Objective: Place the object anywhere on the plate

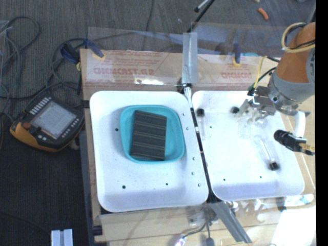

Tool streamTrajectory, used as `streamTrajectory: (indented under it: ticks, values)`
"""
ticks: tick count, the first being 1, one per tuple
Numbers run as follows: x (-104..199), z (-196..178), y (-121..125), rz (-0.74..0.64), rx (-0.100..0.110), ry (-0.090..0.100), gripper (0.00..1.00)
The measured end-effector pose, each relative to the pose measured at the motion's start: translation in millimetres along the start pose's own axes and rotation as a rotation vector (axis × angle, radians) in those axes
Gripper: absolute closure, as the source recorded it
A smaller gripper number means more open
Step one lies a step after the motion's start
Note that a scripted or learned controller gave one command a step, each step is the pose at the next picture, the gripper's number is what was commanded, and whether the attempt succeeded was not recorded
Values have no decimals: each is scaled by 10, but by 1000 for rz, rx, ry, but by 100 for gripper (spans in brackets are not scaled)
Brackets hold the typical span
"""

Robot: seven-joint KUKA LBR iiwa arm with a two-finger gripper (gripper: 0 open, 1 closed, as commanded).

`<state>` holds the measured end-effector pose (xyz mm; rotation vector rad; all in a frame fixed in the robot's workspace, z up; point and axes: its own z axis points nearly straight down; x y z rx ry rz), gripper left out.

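The dark ridged object (148, 135) lies on the blue plate (177, 147) in the left bin (102, 152); the claw (254, 108) hovers over the right bin's (241, 181) far edge, its state untellable.

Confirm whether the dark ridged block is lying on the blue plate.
Yes, the block lies flat inside the plate, which sits in the left bin.
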<state>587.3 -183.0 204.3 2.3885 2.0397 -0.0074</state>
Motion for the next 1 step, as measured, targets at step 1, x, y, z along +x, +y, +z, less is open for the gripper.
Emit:
streamTrajectory:
  ticks: [1]
  values:
    - [2,-1,1,0,0,0,0]
